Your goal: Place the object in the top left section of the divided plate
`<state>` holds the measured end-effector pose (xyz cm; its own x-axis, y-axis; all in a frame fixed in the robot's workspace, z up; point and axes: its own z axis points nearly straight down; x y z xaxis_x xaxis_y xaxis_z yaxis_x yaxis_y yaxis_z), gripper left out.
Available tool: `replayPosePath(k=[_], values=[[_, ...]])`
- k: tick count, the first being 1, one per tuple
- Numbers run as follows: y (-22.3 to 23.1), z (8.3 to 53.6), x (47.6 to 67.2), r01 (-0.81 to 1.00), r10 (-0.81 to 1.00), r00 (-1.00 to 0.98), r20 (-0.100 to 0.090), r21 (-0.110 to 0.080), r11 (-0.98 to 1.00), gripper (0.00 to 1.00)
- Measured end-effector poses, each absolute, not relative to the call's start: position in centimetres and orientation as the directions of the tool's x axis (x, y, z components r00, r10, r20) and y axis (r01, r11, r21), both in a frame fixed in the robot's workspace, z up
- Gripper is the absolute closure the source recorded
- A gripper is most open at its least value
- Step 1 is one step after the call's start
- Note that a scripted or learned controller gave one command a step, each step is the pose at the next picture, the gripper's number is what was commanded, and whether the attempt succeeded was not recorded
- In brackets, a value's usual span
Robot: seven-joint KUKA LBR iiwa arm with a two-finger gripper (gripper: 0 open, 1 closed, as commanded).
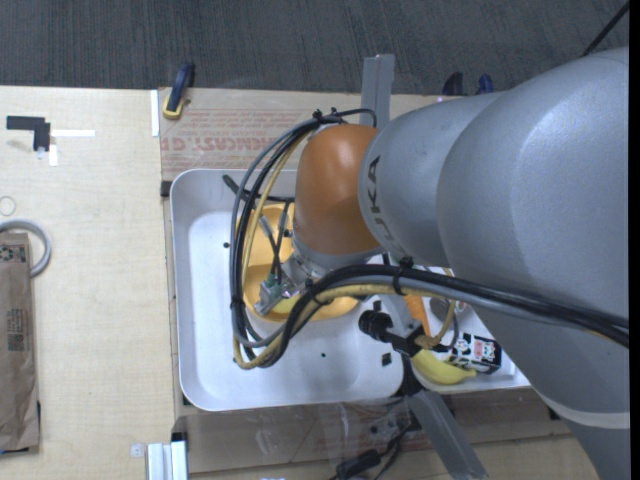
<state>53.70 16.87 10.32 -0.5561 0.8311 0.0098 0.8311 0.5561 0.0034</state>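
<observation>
Divided plate (262,286), yellow, lies in the white bin (200,268) beneath the arm (480,198); gripper state cannot be told.

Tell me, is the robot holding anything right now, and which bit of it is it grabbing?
It cannot be told. The grey arm and its orange band cover the spot over the yellow plate in the white bin, hiding whatever is underneath.

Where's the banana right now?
The banana lies at the lower right of the white bin, beside a small black-and-white package, just under the arm.
</observation>
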Motion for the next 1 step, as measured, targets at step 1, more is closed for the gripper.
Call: replayPosePath(k=[1], values=[[21.11,10.08,48.63,0.910,0.910,-0.414,-0.008,0.025,0.414,1.00]])
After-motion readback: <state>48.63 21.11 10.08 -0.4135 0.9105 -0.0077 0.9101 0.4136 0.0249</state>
